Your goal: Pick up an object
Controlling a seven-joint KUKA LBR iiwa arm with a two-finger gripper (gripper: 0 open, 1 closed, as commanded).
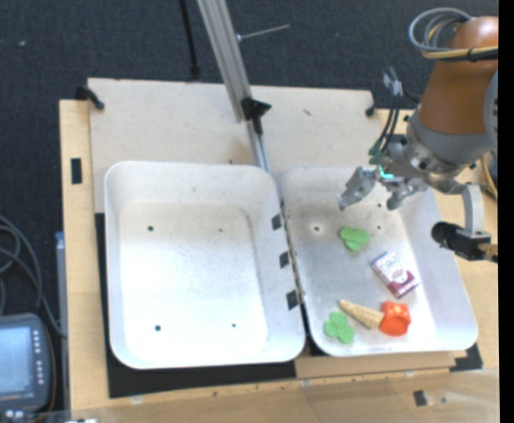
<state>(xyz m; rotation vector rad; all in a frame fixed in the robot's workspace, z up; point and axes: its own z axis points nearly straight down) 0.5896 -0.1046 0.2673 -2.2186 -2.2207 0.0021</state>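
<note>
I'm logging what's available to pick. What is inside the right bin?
The right bin holds a green piece, a small pink-and-white packet, a tan cone, an orange toy and a green leaf shape. The hand covers part of the bin's far floor.

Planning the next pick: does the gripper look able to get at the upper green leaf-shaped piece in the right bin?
Probably yes. The gripper hangs open just above the green leaf-shaped piece, which lies alone on the right white bin floor.

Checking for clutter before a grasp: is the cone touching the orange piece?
Touching. The camera view shows the cone's wide end meeting the orange piece with no bin floor between them.
</note>
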